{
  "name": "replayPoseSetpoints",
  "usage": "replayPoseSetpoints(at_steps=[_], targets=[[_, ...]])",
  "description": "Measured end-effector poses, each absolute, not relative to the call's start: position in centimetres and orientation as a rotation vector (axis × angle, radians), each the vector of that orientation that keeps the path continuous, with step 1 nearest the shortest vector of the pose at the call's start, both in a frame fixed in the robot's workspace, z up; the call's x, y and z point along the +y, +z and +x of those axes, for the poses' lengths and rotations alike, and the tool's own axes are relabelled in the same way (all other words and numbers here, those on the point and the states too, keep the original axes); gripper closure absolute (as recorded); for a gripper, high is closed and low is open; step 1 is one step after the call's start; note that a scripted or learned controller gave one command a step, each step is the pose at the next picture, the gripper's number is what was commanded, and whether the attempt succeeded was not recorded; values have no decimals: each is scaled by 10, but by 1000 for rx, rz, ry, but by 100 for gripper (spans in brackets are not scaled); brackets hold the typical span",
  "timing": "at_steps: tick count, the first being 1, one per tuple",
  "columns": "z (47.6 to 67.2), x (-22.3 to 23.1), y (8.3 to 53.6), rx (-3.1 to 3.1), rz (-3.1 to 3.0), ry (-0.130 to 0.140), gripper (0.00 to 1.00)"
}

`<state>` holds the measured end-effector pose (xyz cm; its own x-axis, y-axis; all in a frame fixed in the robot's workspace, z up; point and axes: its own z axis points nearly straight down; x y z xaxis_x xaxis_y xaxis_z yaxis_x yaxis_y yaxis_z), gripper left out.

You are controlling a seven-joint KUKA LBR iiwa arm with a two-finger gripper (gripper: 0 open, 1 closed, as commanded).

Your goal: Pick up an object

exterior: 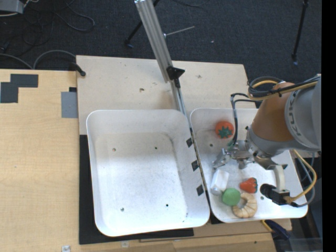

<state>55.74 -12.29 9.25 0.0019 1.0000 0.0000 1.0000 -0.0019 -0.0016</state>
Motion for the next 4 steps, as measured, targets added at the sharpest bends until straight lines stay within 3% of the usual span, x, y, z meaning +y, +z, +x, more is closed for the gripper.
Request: replayPoseSetpoints(at_steps=[1,3,4], targets=[[557,-124,102,-2210,-2229,1,100],[558,-136,207,-2224,-2221,-2,100],[549,-83,220,-2224,-2213,0,100]])
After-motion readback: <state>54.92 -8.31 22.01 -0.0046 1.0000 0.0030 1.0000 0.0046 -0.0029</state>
